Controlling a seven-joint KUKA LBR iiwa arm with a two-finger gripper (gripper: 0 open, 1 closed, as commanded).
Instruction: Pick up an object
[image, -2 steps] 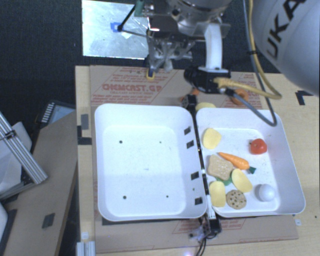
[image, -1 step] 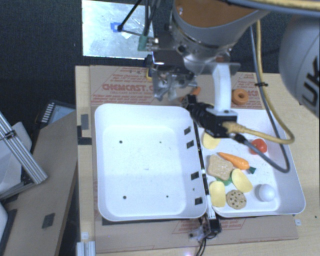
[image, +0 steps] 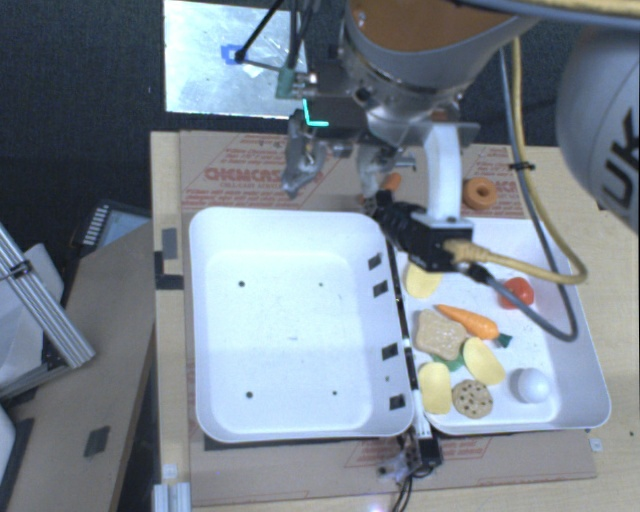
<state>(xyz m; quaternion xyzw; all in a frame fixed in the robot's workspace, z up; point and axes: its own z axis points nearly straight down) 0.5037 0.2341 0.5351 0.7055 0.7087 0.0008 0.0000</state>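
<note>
My gripper (image: 334, 172) hangs over the cardboard just behind the far rim of the left bin (image: 215, 250). Its two fingers (image: 299, 165) stand well apart, open, with nothing between them. The right bin (image: 585, 375) holds the objects: an orange carrot (image: 468, 320), a red piece (image: 517, 291), a tan slice of bread (image: 440, 335), yellow pieces (image: 483, 362) (image: 434, 387) (image: 422, 281), a speckled cookie (image: 471, 399) and a white ball (image: 530, 385). A brown donut (image: 481, 193) lies at that bin's far edge. All of these sit to the right of and nearer than the gripper.
A black fitting with a yellow cable (image: 540, 268) from the arm hangs over the far part of the right bin. A white bracket (image: 443, 175) drops beside the gripper. Black clips (image: 392, 350) line the seam between the bins. A metal frame (image: 40, 310) stands at the left.
</note>
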